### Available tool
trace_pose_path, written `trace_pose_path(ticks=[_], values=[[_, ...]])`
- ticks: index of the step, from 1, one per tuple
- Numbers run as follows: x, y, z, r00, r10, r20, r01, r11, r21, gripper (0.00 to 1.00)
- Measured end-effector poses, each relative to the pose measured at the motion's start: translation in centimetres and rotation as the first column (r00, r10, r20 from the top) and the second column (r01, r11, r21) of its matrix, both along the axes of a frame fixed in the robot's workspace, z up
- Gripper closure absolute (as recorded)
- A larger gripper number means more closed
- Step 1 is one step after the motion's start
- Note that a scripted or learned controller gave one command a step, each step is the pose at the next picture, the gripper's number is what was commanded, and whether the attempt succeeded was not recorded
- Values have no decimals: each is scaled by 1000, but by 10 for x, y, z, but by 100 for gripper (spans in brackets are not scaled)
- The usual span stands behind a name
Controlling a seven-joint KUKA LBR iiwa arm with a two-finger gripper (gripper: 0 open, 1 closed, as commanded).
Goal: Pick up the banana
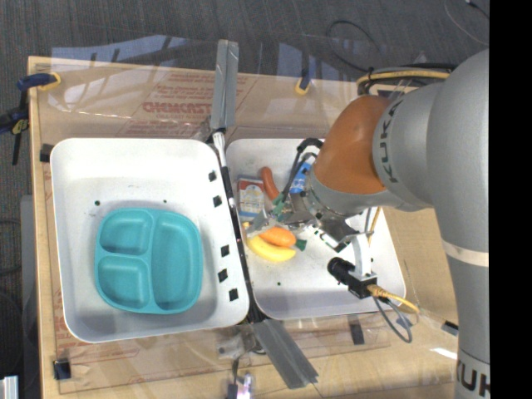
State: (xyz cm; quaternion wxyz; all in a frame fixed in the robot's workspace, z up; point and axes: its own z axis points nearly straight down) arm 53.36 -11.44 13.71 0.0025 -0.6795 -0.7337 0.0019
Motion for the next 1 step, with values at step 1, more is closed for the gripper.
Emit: trace_pose_path(ticks=[1], values=[[-37,-16,-28,986,-164,4,164,986,0,0]])
